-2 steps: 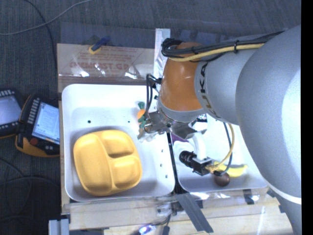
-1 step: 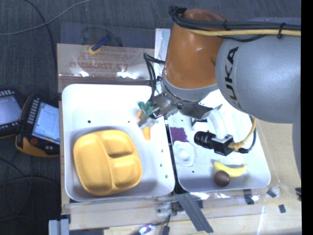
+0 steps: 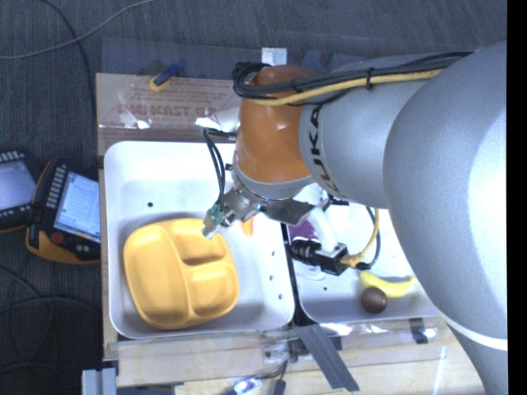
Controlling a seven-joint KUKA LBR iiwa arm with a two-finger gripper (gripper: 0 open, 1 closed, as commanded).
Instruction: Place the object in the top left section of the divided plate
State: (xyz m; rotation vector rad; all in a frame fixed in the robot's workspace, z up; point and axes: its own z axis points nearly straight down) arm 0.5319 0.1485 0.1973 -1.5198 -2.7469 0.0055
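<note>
The gripper point(image 3: 216, 221) hovers at the yellow divided plate's point(image 3: 179, 275) upper right rim, left-centre of frame, seemingly positioned for placement; its grip cannot be made out, and the object itself cannot be identified.

From my feed, the bench point(image 3: 165, 105) carried 2 white bins side by side: left bin point(image 3: 156, 179) w/ the yellow divided plate point(image 3: 177, 274), right bin point(image 3: 346, 307) w/ a banana point(image 3: 387, 285) & a brown ball point(image 3: 374, 300).
</note>
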